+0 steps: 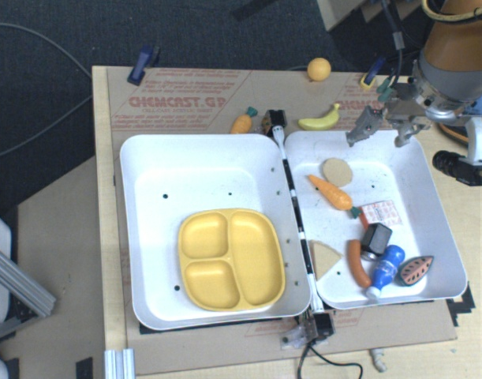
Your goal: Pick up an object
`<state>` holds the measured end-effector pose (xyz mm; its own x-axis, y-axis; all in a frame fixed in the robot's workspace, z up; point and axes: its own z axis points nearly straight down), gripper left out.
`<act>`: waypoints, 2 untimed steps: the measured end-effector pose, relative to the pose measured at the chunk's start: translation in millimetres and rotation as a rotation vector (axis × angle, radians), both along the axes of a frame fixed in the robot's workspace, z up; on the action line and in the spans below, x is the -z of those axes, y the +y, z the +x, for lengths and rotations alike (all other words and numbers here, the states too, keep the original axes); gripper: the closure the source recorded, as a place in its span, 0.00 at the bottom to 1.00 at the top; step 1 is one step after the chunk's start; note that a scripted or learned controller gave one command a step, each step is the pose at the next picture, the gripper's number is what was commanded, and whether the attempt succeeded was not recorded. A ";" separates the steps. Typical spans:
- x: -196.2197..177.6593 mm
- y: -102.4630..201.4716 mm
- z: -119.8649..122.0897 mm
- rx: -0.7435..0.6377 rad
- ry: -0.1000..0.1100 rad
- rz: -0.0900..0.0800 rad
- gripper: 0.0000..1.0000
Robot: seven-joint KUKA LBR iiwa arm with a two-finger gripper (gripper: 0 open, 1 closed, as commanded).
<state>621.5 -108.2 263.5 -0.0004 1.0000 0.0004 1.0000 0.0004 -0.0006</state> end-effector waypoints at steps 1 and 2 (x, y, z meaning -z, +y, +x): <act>179.1 3.1 4.0 0.001 -0.001 0.000 0.00; 168.6 3.2 4.7 0.002 -0.003 -0.001 1.00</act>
